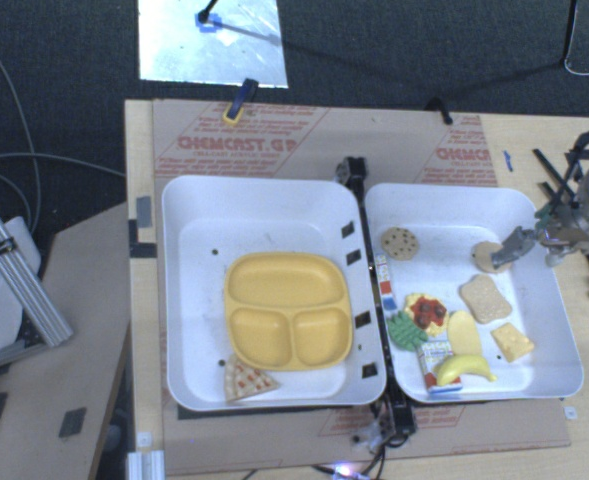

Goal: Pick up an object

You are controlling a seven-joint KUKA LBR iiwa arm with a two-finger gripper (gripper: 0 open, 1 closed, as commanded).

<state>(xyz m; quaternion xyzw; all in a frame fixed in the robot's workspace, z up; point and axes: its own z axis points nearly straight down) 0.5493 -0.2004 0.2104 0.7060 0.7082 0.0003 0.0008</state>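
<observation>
Dark grey carpet surrounds my bench, with a shiny square metal sheet (212, 26) lying on the floor beyond it. On the bench top rests a brown cardboard panel printed with red lettering (274, 138), and on that sit my two shallow white bins side by side, touching along a black hinged seam.

My left white bin (189, 268) carries a yellow plastic three-compartment plate (288, 310), which takes up most of its floor. Just beside the plate's near-left corner lies a triangular waffle-patterned pizza slice (246, 379), close to the bin's front wall.

My right white bin (549, 298) holds the small toy foods. A tan slice of bread (486, 298) lies right of centre, with a yellow cheese wedge (513, 342) near it toward the front. A yellow banana (462, 368) curves along the front, next to a pale yellow oval piece (463, 330). A green leafy piece (406, 330) and a red berry cluster (429, 311) touch each other near the seam. A round chocolate-chip cookie (399, 242) sits alone toward the back-left. A small tan round disc (486, 256) lies near the back-right.

My grey two-finger gripper (506, 250) reaches in from the right rim, its tip right at that tan disc. Whether my jaws are spread or pressed together I cannot tell, nor whether anything sits between them.
</observation>
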